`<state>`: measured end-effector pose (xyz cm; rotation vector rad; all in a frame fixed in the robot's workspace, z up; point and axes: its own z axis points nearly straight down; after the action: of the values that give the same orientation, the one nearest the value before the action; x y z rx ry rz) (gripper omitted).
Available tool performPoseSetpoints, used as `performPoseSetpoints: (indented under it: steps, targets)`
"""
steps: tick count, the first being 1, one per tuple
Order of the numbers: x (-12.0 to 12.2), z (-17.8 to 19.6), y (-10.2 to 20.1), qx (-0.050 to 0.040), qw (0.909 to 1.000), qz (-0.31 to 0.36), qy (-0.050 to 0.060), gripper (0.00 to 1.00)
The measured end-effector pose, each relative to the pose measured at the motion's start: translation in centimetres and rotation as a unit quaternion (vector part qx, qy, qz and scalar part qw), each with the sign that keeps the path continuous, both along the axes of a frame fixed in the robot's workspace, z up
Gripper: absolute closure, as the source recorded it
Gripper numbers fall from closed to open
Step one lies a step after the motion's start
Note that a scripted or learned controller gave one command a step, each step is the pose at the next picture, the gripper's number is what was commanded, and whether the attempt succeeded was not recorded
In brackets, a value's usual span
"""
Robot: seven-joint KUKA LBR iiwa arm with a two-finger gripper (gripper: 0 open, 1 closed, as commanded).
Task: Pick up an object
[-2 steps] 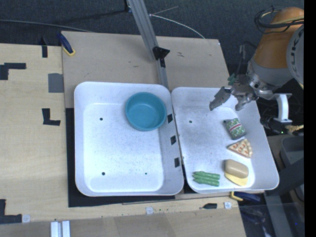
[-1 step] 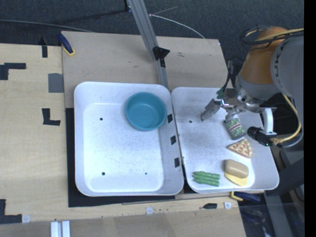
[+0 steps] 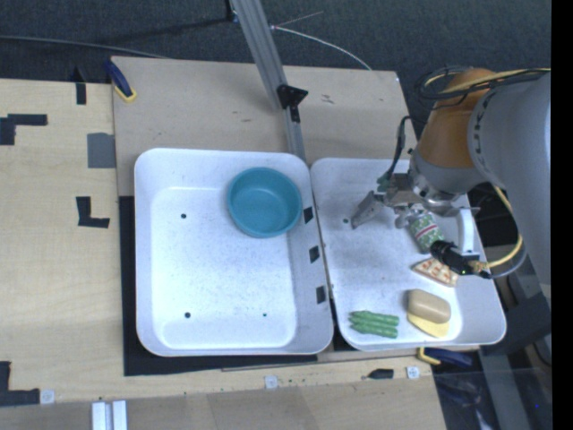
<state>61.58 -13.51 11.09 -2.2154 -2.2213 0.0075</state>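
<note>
My gripper (image 3: 384, 217) hangs over the upper part of the right bin (image 3: 358, 267), open, its fingers spread and nothing between them. Just right of it a small green can (image 3: 425, 232) lies tilted on the bin floor, close to the right finger. Below the can is a pizza-slice toy (image 3: 436, 271). A yellow bread-like block (image 3: 429, 312) and a bunch of green beans (image 3: 373, 323) rest near the bin's front edge. A blue bowl (image 3: 264, 202) stands upright at the back of the left bin (image 3: 179, 267).
A slanted metal pole (image 3: 269, 61) runs from the top down to the gap between the bins. The arm's grey body and orange band (image 3: 452, 133) stand over the right bin's back right corner. Black cables loop beside it.
</note>
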Motion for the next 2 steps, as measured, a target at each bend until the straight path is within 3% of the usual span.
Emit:
performPoseSetpoints:
  steps: [1, 2]
  targets:
    - [0.1, 1.3, 0.1, 0.0001, 1.0, 0.001, -0.001, 1.0]
    - [0.1, 7.5, -0.4, -0.0005, 1.0, -0.001, -0.006, 1.0]
